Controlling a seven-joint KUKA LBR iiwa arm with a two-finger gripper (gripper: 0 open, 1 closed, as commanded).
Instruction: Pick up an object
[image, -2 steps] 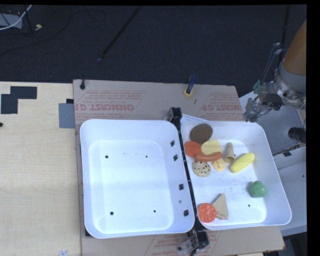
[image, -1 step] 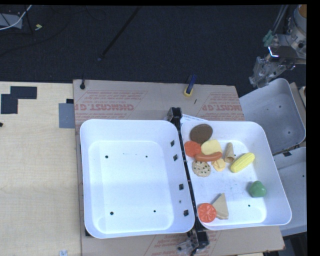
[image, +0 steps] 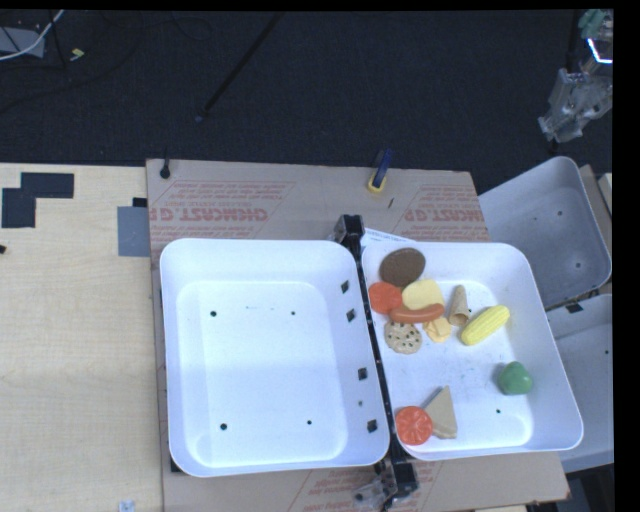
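The right bin (image: 556, 372) holds several toy foods. A brown disc (image: 402, 265), a red tomato (image: 384, 297), a yellow piece (image: 422, 293), a sausage (image: 417, 313), a cookie (image: 404, 338) and a cone (image: 458, 303) cluster at its far left. A yellow corn cob (image: 485, 325) lies mid-bin, with a green pepper (image: 515, 378) toward the right. At the near edge, a second red tomato (image: 413, 425) sits beside a tan wedge (image: 442, 412). My gripper (image: 573, 108) hangs high at the top right, well away from the bin and its objects.
The left bin (image: 172, 300) sits beside the right one, joined by a black clamp bar (image: 365, 340). Both rest on cardboard (image: 260, 205) over a wooden bench. A grey metal plate (image: 545, 225) stands to the right. A blue-yellow clip (image: 379, 173) lies behind the bins.
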